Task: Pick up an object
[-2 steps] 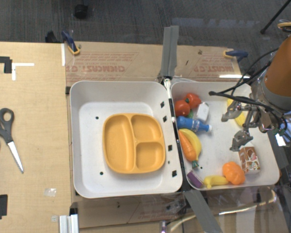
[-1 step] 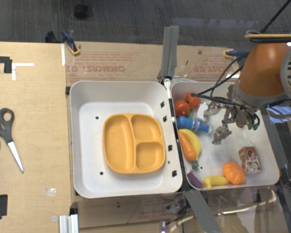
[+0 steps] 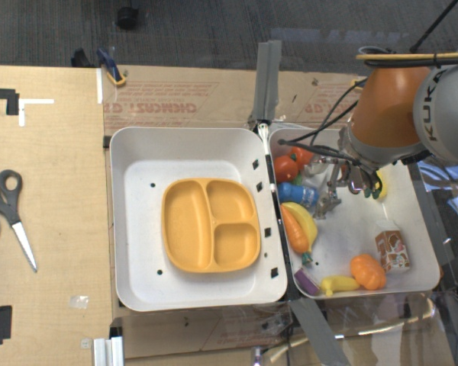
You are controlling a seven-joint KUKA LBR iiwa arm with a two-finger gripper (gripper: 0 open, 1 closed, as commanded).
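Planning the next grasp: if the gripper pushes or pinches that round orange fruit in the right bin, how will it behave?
The orange fruit looks round and smooth, so it may roll or slip from a pinch. It touches a yellow toy, which might block rolling leftward. Probably light plastic.

Readable text. A cardboard sheet (image 3: 214, 97) lying behind the two bins carries a line of red print that appears upside down from the camera; its larger letters seem to form a word resembling "CHEMICAL", with smaller, illegible print beside it. The grey arm (image 3: 443, 120) bears dark letters at the right edge, of which "KU" can be made out. A small brown packet (image 3: 391, 250) in the right bin shows a printed face too small to read.
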